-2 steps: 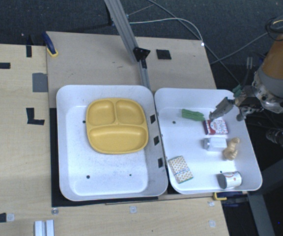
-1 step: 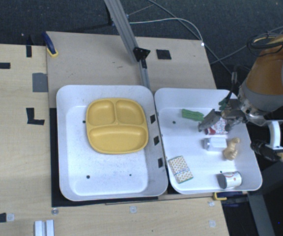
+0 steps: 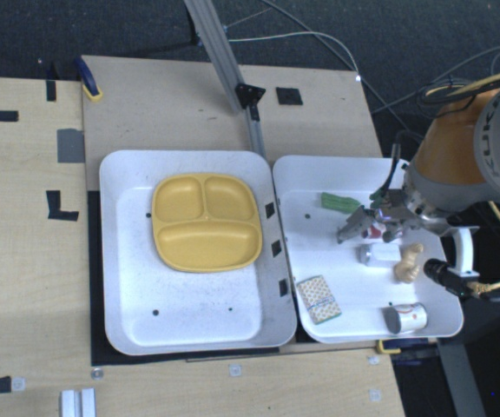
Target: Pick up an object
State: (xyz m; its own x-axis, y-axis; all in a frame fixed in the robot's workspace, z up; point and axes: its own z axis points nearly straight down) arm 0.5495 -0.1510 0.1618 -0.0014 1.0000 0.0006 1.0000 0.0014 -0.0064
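On the left side of the bench sits the left bin [image 3: 120, 233], and in it lies a yellow plate [image 3: 207, 222] with three parts. Nothing lies on the plate. Next to it is the right bin [image 3: 302, 181], and this one has the small things to pick from. Near its front left lies a little checkered packet [image 3: 319, 299]. Further back is a green thing [image 3: 340, 203], lying flat. Then comes the gripper [image 3: 360, 229], low over the middle of the bin, with the grey and orange arm [image 3: 458, 159] reaching in behind it. A dark finger pokes out to the left, but I cannot tell if the hand is wide or narrow, and I see nothing held in it. Just by the gripper is a small grey piece [image 3: 365, 254], and to the right of that a tan lumpy thing [image 3: 409, 263]. At the front right lies a small grey and white can [image 3: 405, 318] on its side. I think no object is picked up yet, so the grab and the lift are left to do.
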